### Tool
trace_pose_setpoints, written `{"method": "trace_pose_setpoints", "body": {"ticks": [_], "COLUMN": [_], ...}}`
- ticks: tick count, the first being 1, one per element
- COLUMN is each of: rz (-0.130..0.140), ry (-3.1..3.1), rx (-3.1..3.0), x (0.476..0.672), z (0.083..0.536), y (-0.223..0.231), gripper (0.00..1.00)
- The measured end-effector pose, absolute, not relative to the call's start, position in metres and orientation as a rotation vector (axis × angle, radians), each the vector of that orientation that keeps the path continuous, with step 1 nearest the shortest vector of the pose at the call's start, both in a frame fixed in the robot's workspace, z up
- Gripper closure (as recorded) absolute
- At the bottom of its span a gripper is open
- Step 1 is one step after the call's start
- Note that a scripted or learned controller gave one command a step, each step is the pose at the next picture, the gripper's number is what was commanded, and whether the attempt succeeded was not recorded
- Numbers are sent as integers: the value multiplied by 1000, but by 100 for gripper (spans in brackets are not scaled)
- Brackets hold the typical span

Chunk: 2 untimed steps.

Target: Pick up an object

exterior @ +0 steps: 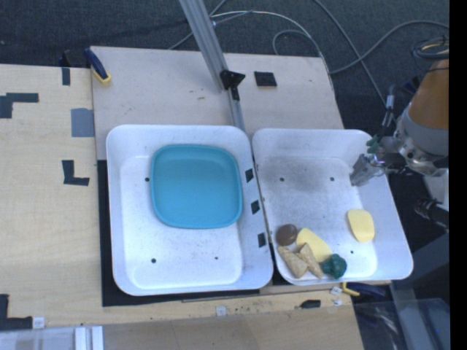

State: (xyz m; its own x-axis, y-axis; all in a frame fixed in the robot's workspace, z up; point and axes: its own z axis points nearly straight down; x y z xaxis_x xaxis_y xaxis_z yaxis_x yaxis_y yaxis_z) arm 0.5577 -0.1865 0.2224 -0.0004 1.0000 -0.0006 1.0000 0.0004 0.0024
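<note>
Gripper (363, 172) hung over the right bin's (306, 148) right rim, nothing seen in it; open or closed, I could not tell. Nearest lay a yellow lump (360, 225) on the bin floor, apart from the others. It looked light, smooth and perhaps soft; I would take it across its narrow sides. Further left sat a crowded cluster (308, 254), and a blue plate (196, 186) in the left bin (124, 217).

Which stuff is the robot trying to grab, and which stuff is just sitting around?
For the job:
claw
yellow lump
brown ball
yellow wedge
tan pieces
green thing
right bin

Just lying about:
blue plate
left bin
clamp
cables
</note>
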Motion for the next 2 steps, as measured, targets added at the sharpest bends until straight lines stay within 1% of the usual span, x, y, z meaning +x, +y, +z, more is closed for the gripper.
{"method": "trace_pose_setpoints", "body": {"ticks": [1,2], "rz": [2,1], "ry": [2227,2227], "rx": [2216,2217], "x": [560,555], "z": [234,240], "y": [-134,-85], "gripper": [100,100]}}
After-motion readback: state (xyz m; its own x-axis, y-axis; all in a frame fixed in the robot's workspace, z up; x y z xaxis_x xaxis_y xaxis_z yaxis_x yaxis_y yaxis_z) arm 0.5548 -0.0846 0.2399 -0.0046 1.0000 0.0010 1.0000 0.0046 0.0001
